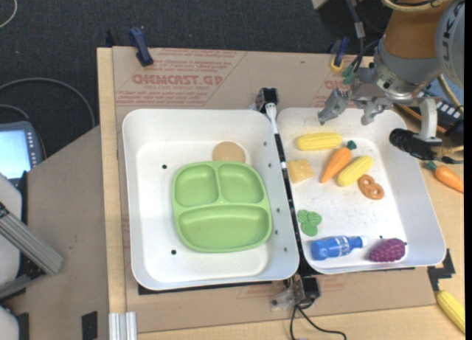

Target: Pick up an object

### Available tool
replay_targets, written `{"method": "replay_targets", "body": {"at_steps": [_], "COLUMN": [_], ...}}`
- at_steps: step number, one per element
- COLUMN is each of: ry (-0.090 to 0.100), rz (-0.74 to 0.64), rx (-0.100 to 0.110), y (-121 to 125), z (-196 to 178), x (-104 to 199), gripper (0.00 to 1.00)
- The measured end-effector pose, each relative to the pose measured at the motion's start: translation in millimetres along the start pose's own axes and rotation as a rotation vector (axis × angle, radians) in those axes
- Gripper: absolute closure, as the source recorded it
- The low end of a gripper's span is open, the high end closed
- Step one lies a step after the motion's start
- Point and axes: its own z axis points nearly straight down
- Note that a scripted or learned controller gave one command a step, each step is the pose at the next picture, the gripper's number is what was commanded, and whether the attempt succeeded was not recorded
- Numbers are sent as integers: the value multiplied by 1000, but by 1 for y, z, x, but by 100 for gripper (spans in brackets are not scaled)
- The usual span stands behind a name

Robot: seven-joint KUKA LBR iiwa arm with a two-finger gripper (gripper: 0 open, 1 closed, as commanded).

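My gripper (348, 110) hangs over the far edge of the right bin (413, 213), its two fingers spread apart with nothing between them. Just in front of it lies a yellow corn cob (318, 141). Nearer the camera are an orange carrot (335, 164), a second yellow corn piece (355, 170), a pretzel (371, 187) and a pale cheese wedge (299, 170). Along the bin's front edge lie a green leaf (309, 221), a blue bottle (335, 246) and purple grapes (386, 250).
The left bin (144, 184) holds a green divided plate (220, 206) and a tan round cookie (228, 153). A black clip (267, 99) sits between the bins at the back. Outside the right bin lie another carrot (448, 176) and a yellow piece (451, 309).
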Motion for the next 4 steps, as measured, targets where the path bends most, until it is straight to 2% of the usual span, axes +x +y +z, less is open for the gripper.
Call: {"method": "replay_targets", "body": {"at_steps": [1,2,3,4], "ry": [1,1,3,-2], "rz": [5,3,2,-2], "rx": [11,6,4,-6], "y": [-31,-54,-90,-33], "z": [118,143,141,140], "x": [-39,-53,-35,-35], "gripper": [0,0,0,0]}}
